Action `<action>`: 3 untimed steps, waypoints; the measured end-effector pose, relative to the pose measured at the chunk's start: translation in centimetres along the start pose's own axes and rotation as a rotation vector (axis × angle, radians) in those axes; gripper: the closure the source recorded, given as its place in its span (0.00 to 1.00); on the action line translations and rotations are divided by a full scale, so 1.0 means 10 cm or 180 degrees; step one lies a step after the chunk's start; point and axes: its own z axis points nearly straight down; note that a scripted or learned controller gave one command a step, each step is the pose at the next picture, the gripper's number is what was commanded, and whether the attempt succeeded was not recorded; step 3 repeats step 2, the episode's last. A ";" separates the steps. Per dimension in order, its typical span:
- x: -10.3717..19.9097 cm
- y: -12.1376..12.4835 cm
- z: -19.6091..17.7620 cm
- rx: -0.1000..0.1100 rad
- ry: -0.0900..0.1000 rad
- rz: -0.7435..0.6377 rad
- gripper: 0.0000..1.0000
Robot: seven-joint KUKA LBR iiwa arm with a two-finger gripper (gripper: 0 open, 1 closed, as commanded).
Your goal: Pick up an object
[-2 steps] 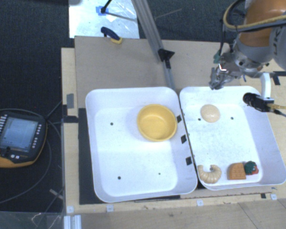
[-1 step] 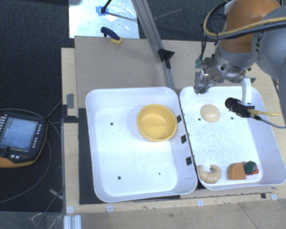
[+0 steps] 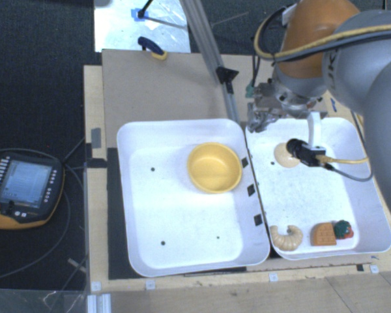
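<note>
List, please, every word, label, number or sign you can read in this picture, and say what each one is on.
No text can be read.
Teach pendant beside the bench: its screen and buttons carry marks, too small and blurred to read.
Yellow bowl, both white bins and the toy food: no lettering visible.

Grey robot arm (image 3: 371, 64) reaching in from the right, its orange band (image 3: 316, 18) bulging above the wrist; the gripper (image 3: 259, 121) hangs low at the upper left of the arm, pointing downward
</note>
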 end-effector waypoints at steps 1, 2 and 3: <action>0.40 -0.13 0.01 0.0000 0.0000 0.0001 1.00; 0.80 -0.27 -0.02 -0.0002 0.0000 0.0001 1.00; 0.80 -0.27 -0.02 -0.0002 0.0000 0.0001 1.00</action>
